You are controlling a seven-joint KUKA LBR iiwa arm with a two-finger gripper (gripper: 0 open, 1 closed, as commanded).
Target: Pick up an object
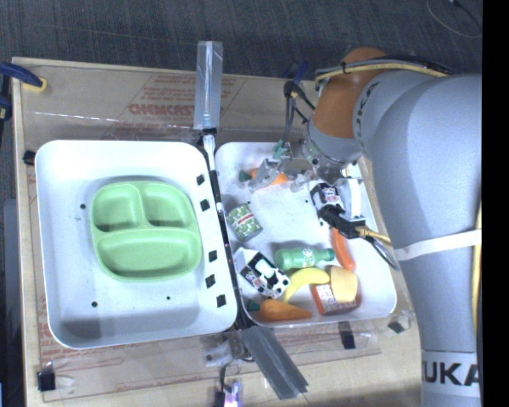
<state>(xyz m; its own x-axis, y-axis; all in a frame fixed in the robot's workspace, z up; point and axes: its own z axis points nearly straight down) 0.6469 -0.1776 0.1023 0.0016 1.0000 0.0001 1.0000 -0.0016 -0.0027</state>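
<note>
Arm (424, 193) covering right bin's (237, 164) far-right wall, gripper (280, 170) fingers too small to read, small orange item (277, 177) under it unclear, carrot (342, 248) partly hidden.

A green bottle (303, 256) is lying on its side in the right bin (375, 299), sitting just above a yellow banana (302, 282) and an orange carrot (282, 310).

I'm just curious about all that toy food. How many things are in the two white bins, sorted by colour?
Green: 3, the divided tray, the bottle and the small packet.
Orange: 3, the carrot, the slim stick and the small piece by the claw.
Yellow: 1, the banana.
Black and white: 1, the patterned item.
Red and tan: 1, the box.
Total: 9
</note>
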